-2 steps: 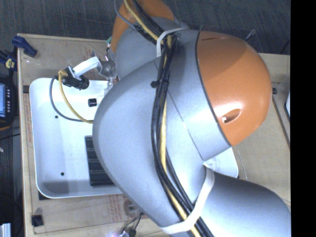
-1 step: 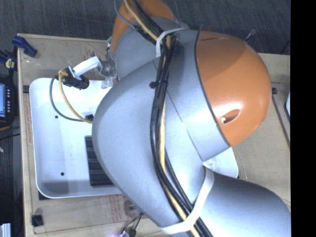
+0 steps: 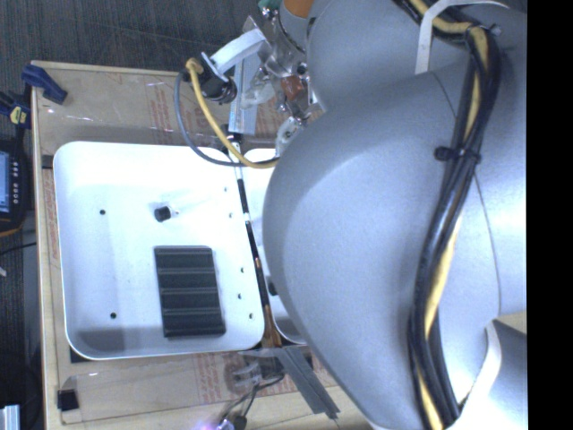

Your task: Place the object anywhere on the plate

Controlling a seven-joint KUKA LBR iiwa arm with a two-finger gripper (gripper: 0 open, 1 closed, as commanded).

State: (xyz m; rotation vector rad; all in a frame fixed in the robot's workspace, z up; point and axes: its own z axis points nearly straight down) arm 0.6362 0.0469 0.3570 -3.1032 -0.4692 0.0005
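**Left bin mostly open, right bin shut off by the arm**

The left bin (image 3: 81,240) gives open floor around the black ridged block (image 3: 189,291), which sits toward the bin's near right corner. Above the block lies a small dark object (image 3: 162,212) — the only other thing on that floor. To the block's right, the grey arm (image 3: 394,231) covers nearly all of the right bin (image 3: 285,331). Yellow and grey cables (image 3: 208,133) loop over the bin's far right corner.
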